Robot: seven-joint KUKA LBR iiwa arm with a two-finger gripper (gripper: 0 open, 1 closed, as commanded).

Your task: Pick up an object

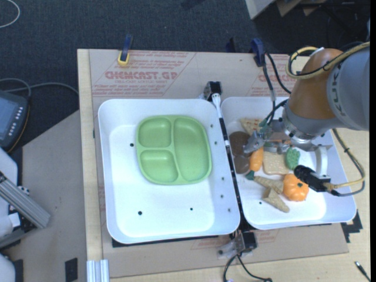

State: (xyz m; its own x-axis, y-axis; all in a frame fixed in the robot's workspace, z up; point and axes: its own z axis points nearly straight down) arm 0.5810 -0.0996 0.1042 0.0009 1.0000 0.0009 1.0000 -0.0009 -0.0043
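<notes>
Two shallow white bins sit side by side on a bench covered with printed cardboard (147,69). Inside the left bin (117,157) lies a pale green tray (174,149) with three compartments, resting flat toward the back half, with bare white floor in front of it. Along the right bin (329,213) a cluster of small toy foods is piled near the middle: a brown round piece (239,141) at the left, an orange carrot-like piece (255,160) just beside it, a tan toast slice (274,164) touching that, a green piece (292,156) to its right, an orange pumpkin (295,188) nearer the front, and two tan wedge shapes (274,192) lying beside the pumpkin. From the right, the grey arm (346,93) with its orange band (311,93) reaches down over this pile. Its gripper (271,138) hangs low among the foods, just above the toast and carrot piece. Whether it is spread or closed cannot be told, since the wrist hides it. A black cable (314,180) runs past the pumpkin.
</notes>
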